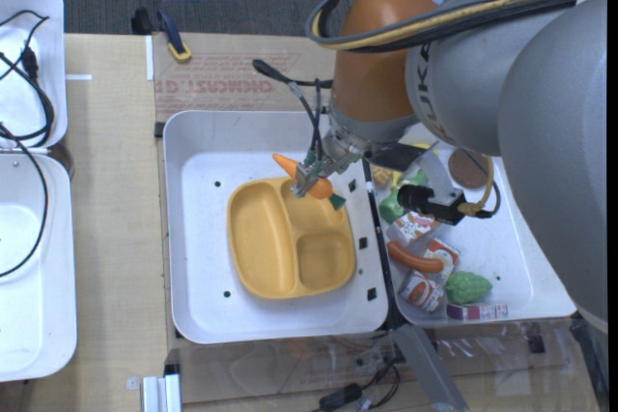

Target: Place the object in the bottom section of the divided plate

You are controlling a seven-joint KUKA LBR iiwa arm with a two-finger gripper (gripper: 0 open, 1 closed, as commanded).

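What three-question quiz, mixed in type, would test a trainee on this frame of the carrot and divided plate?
1. True or false: the carrot lies flat inside the plate's large section.
2. Which bin holds the yellow divided plate? A) left bin B) right bin
3. Fill in: the end effector sits over the plate's ____ rim, as the view shows it.

Key
1. False: the carrot is at the end effector, above the plate's rim.
2. A: the left bin; the right bin holds the other toy foods.
3. Upper.
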